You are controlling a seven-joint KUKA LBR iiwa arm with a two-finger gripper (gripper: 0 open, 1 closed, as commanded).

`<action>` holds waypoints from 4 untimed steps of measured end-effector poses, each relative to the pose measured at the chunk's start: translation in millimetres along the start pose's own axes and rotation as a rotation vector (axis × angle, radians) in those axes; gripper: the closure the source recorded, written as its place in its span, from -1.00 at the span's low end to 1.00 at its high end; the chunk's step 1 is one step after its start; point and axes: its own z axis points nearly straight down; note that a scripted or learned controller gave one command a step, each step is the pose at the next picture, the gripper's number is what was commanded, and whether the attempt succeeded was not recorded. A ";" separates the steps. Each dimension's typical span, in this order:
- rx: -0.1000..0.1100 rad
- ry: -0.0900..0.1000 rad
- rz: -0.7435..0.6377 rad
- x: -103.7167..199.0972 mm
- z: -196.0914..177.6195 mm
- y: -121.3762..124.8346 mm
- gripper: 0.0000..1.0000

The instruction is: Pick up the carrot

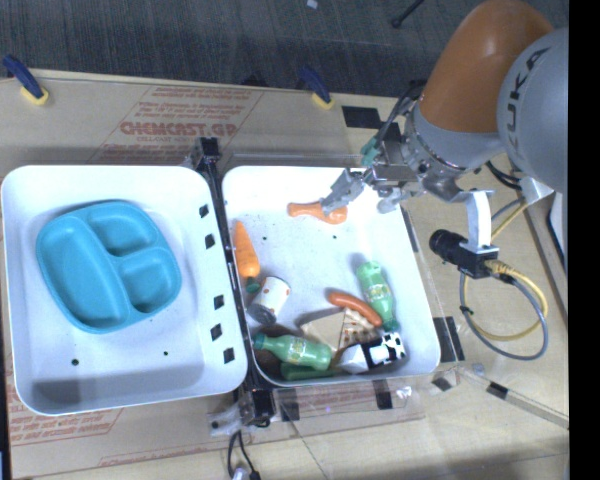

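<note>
Nearest us, along the near wall of the right bin [420,298], we see a green bottle [298,349] among the clutter. The carrot [245,250] lies farther back against that bin's left wall, its long axis running roughly front to back, thick end near us. The gripper [340,201] hangs toward the far side of the bin, just by a small orange piece [307,209]; we cannot tell how it stands, as it looks blurred. We judge the carrot lies left of it and toward us.
</note>
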 end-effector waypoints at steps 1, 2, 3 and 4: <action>0.011 0.001 0.133 49.1 98.3 60.3 -1.00; 0.009 -0.002 0.180 32.8 190.3 42.5 -1.00; 0.007 0.000 0.246 22.3 194.5 17.9 -1.00; 0.011 0.004 0.558 33.1 195.0 7.5 -1.00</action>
